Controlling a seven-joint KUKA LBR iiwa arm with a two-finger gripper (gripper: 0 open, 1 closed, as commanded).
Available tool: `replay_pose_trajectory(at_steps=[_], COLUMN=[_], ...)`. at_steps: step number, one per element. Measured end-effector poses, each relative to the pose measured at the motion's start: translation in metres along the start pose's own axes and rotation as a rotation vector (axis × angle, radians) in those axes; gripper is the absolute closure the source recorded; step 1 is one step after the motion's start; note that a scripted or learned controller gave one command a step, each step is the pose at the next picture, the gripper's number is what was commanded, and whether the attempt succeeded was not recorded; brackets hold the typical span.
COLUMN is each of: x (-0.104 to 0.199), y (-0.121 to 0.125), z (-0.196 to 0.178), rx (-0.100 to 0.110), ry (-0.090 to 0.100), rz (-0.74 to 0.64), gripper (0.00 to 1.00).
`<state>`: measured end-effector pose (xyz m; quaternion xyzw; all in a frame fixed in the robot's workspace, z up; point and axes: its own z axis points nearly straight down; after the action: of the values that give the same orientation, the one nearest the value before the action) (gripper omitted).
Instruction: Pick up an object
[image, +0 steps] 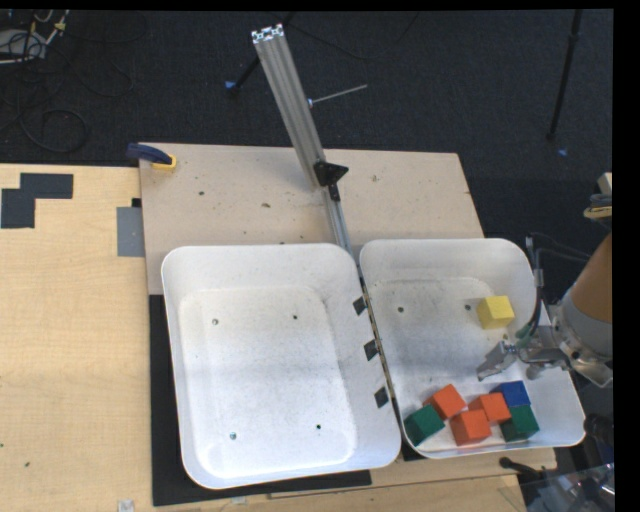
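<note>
The arm (596, 300) reaches in from the right over the right bin (420, 262), its jaws low above the bin floor just beside the cluster of blocks; I cannot tell whether they are apart or together, and nothing shows between them. The yellow block (495, 311) lies alone near the bin's far right side, apart from the rest. In the near right corner sit three orange blocks (470, 427), two green blocks (424, 424) and a blue block (514, 393), touching one another, while the left bin (190, 270) lies alongside on the tabletop (250, 195).
</note>
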<state>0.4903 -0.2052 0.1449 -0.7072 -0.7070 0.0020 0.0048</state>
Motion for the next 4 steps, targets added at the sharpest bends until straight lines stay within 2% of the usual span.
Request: replay_pose_trajectory(at_steps=[1,2,4], x=[0.0,-0.001,0.0], y=[0.001,0.0,0.01], z=[0.052,0.041,-0.083], rx=[-0.008,-0.008,-0.014], ry=[-0.005,-0.003,-0.006], rz=[0.002,0.008,-0.002], gripper=[0.0,1.0,1.0])
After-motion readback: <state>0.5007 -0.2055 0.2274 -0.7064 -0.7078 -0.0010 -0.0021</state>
